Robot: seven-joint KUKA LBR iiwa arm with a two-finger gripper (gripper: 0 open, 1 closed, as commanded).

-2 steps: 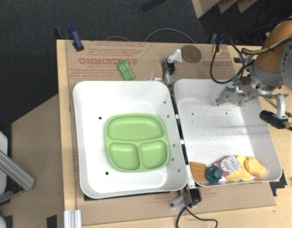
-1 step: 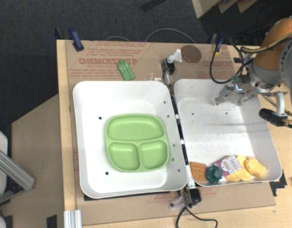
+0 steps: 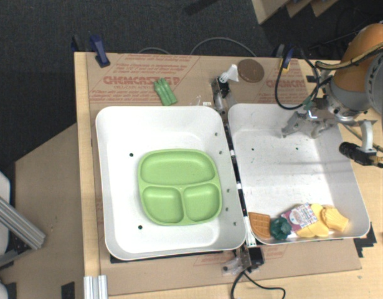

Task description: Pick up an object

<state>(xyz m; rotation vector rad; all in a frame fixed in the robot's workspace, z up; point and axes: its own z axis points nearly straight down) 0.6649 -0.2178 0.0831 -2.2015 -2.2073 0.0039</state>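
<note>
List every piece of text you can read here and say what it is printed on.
"CHEMCAST..." in red capitals, on the brown board behind the left bin; the last letters blur, and a green object covers part of them.
A second red print, on the board behind the right bin: too blurred to read.
The wrapper among the objects in the right bin: print too small to read.

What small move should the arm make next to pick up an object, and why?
Probably carry the end effector toward the near corner of the right bin, above the toy pile. It sits over the bin's far part, apart from the toys.
</note>
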